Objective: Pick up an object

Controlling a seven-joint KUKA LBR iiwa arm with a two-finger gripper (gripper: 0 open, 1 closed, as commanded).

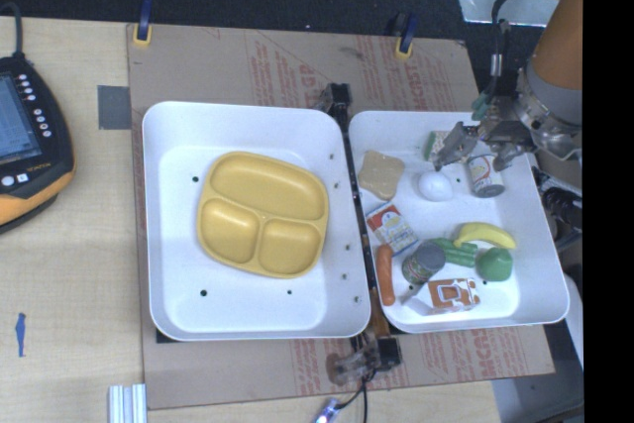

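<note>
My gripper hangs over the far part of the right bin, its two fingers spread open. Just below and between them lies a small can with a red label, and nothing is held. A white egg sits left of the can, and a green item peeks out by the left finger. Nearer in the bin are a tan bread slice, a red-and-white packet, an orange carrot, a grey can, a banana, a green vegetable and an orange-and-white box.
The left bin holds a yellow divided plate. A teach pendant lies at the bench's left edge. Clamps pin the cardboard at the back. The arm's orange band rises at the right.
</note>
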